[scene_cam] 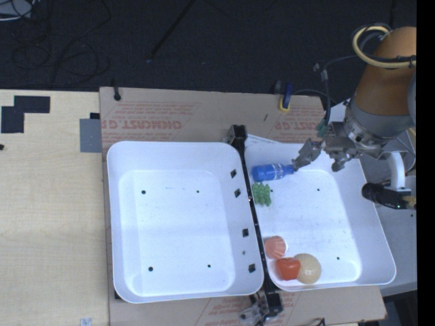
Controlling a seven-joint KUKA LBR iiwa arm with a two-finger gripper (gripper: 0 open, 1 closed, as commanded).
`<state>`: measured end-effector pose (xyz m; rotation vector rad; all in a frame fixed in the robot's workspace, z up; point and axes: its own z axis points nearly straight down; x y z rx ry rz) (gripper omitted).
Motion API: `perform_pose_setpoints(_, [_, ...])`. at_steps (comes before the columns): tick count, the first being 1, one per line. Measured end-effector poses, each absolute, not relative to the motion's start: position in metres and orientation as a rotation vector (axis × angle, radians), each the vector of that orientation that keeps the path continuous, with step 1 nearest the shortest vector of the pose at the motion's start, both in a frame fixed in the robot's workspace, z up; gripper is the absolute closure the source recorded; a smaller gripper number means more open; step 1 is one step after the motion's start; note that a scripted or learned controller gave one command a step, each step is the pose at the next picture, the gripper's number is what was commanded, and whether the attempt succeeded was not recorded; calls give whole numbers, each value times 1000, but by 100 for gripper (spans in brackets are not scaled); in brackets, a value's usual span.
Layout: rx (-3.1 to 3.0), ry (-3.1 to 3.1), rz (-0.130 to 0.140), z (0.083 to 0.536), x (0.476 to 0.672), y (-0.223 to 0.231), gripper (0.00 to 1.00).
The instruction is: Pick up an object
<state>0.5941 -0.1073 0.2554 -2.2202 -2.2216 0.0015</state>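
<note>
The arm comes in from the right and its gripper sits low over the far-left corner of the right bin, right at the cap end of a blue bottle. The bottle lies on its side near the bin's far wall, its long axis running roughly left to right, body toward the divider and narrower end pointing at the gripper, tilted slightly up that way. From where I stand the jaws look closed on that narrow end, or at least touching it, though the tip is dark and small and I cannot tell for sure. My guess is the arm has reached for the end because it is the thinnest part to pinch.

Just beside the bottle, toward the near side, is a small green cluster against the left wall. The other things have gathered in the near-left corner: a pale orange piece, a red fruit and a cream ball, touching one another, perhaps because the bin floor slopes that way. The left bin sits alongside on the table. Nothing is clearly lifted yet.
</note>
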Motion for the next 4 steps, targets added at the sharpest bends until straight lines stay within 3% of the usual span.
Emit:
perform_pose_setpoints(1, [-2222,-2212,7,230,539,-156,0])
perform_pose_setpoints(2, [-2225,-2215,5,228,521,-208,0])
perform_pose_setpoints(3, [-2221,-2222,0,226,556,-215,0])
perform_pose_setpoints(4, [-2223,-2216,2,235,554,-216,100])
